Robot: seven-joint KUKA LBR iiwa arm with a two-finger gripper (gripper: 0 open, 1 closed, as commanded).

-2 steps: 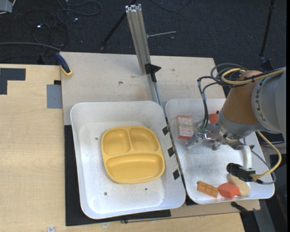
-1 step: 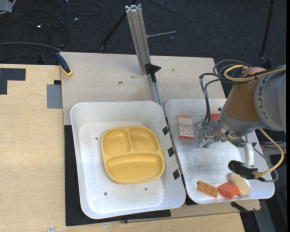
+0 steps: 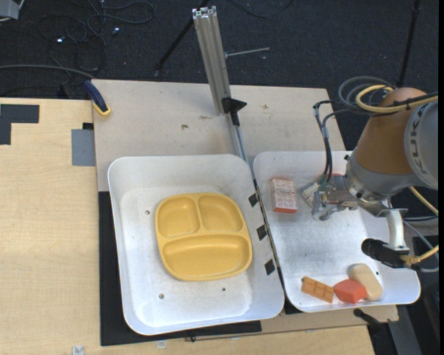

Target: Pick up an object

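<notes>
Gripper (image 3: 323,200): low over the right bin (image 3: 308,244), in its upper half, wrist bent down from the arm (image 3: 388,148). At this slant you cannot tell how wide it stands, and nothing shows in its grasp. Log it as empty-looking, unconfirmed.

Nearest thing: small box (image 3: 284,195), just beside the gripper on the side toward the bins' shared wall. Take this as the likely pick. It lies flat, long side running up-down in the view, with red-and-white print on the top face. It looks like light card with square edges.

Further out, along the right bin's near edge and well apart from the gripper:
- orange wafer-like block (image 3: 317,289)
- red piece (image 3: 349,292), touching or just beside a beige oval piece (image 3: 365,279)

Left bin (image 3: 133,272): yellow divided plate (image 3: 203,235), lying flat near the middle.

Risks, as judged from here:
- The gripper sits beside the box, not over it. If you close at this spot, expect to catch air.
- If you descend off-centre, you could nudge the box toward the bin wall, where there is little room on that side.
- The box is low and flat, so a shallow grasp may slip off its edges, and a hard squeeze may crush the card.
- If the program goes for the red and beige pair instead, their closeness could mean a double contact and a failed lift.
</notes>
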